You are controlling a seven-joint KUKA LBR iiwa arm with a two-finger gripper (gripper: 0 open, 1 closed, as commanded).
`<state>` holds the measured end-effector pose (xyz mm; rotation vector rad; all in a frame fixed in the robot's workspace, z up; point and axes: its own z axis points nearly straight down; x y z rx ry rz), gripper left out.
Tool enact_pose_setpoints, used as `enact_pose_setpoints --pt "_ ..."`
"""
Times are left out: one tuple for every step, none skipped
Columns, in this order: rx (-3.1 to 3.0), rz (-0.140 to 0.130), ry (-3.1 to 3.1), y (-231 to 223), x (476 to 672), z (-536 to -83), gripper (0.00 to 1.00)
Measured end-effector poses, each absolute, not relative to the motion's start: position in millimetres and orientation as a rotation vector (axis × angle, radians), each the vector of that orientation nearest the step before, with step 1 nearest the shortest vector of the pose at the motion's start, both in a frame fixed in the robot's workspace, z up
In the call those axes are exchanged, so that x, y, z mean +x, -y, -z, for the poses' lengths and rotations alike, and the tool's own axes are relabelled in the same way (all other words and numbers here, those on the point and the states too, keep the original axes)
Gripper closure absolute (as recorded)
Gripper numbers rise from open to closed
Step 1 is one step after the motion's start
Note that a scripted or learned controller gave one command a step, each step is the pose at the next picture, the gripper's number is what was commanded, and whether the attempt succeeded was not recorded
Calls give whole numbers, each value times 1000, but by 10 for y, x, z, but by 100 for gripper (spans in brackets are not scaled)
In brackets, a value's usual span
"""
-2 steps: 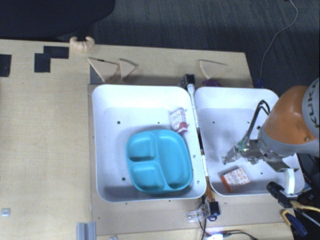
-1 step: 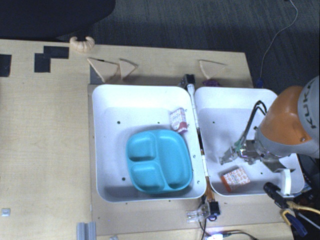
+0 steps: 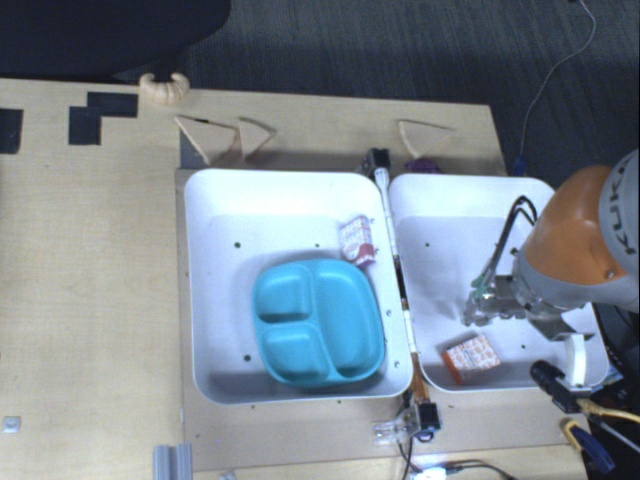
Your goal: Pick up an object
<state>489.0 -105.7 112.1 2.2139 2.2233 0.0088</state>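
A small orange and white box (image 3: 471,355) lies near the front edge of the right bin (image 3: 440,238). My gripper (image 3: 483,306) hangs over the right bin, just above and behind that box, with a small gap between them. In the left bin (image 3: 225,218) a blue divided plate (image 3: 318,320) lies flat, filling the front half. A small white and red packet (image 3: 357,239) rests behind the plate, close to the wall between the bins.
The grey arm with its orange band (image 3: 575,233) covers the right side of the right bin. Pale wooden brackets (image 3: 222,136) stand behind the bins. Cables and clips (image 3: 415,423) sit at the front between the bins.
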Motion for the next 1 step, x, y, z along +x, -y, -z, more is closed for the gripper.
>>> enact_pose_setpoints --pt "2215 -7 -2220 1665 5307 -878 100"
